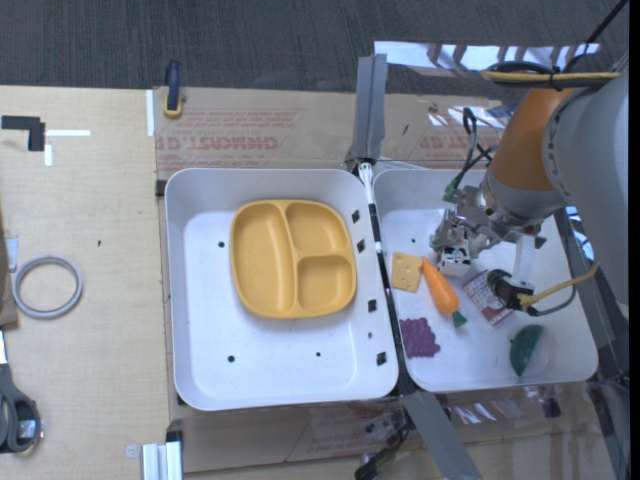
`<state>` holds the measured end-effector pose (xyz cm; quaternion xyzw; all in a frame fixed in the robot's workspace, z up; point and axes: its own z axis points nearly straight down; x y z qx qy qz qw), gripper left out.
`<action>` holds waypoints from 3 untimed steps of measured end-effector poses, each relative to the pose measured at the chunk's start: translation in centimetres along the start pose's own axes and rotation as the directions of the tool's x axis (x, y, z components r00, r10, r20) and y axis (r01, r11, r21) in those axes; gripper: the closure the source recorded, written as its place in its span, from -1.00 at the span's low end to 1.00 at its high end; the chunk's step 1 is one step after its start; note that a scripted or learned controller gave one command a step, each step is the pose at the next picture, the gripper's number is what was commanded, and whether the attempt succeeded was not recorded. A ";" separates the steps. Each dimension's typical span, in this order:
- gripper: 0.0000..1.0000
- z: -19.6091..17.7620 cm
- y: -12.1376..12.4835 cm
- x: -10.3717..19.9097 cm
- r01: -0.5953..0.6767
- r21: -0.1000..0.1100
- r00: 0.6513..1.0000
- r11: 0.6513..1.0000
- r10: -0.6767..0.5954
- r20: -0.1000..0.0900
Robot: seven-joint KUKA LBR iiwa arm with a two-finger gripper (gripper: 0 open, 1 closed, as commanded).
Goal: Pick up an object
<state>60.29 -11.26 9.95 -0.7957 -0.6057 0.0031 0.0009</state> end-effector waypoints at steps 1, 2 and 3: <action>1.00 -9.1 -0.8 6.4 -0.111 -0.002 0.994 0.994 0.111 -0.002; -1.00 -9.1 -0.8 6.4 -0.111 -0.002 0.994 0.994 0.111 -0.001; -1.00 -0.1 -5.3 0.2 0.297 -0.004 0.955 0.955 -0.297 -0.002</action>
